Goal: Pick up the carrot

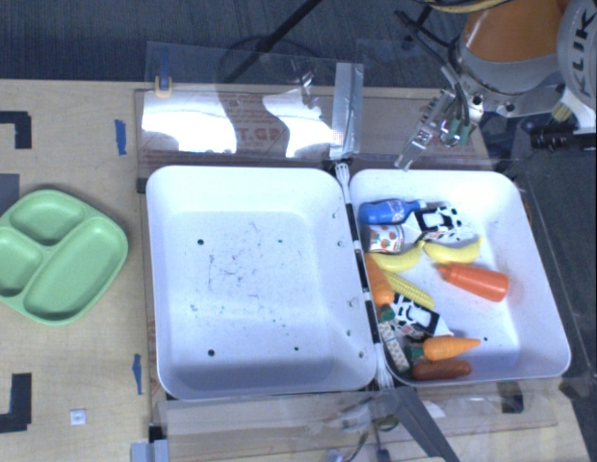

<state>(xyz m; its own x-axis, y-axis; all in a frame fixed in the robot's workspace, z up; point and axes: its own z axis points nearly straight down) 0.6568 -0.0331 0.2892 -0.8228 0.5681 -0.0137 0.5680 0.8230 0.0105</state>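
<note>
Grey arm with orange band at upper right, pincer (426, 141) angled down-left, fingers slightly parted

Two shallow white plastic bins (246, 268) (515, 287), one green three-part plate (56, 255), one small orange carrot (450, 346), one yellow banana (451, 251), one orange bottle (472, 280).

From up here the desk (67, 142) carries two shallow white bins side by side. The left bin (250, 277) has only faint scuffs on its floor. The right bin (530, 287) has its things crowded toward its left wall: a blue can (387, 212) near the top, a yellow banana (443, 250) just below it, an orange bottle (472, 280) lying to the right, and the carrot (446, 346) lying near the bottom edge beside a dark red piece (439, 370). The arm's hand (435, 128) hangs above the bin's far rim, apart from everything. A green divided plate (56, 256) sits on the desk, well left of both bins.
</note>
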